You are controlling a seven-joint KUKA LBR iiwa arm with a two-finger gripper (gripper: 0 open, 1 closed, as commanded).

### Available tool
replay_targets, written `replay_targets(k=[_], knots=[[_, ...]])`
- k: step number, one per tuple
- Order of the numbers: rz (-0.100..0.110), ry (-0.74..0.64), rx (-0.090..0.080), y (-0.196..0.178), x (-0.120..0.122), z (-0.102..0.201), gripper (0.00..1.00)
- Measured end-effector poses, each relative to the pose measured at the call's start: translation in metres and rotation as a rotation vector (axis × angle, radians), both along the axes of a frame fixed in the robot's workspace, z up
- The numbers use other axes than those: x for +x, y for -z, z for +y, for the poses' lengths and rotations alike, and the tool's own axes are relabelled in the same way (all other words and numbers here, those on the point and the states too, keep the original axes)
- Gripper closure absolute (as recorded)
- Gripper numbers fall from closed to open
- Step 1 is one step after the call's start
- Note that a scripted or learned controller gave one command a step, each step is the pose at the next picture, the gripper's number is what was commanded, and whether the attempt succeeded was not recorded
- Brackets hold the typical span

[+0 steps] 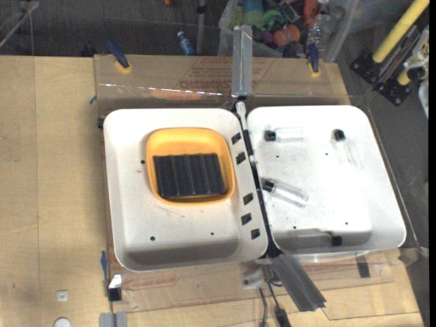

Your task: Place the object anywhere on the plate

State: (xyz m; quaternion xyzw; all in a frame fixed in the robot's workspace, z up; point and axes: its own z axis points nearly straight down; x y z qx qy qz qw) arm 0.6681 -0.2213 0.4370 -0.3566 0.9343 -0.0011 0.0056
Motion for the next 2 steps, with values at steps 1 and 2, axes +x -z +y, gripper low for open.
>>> replay_targets(k=[1,2], knots=[[0.000,-0.269,-0.002,0.0003,0.0000,0.0002,1.00],[0.002,-0.681,-0.004,0.0046,-0.0002,0.0000,1.00]])
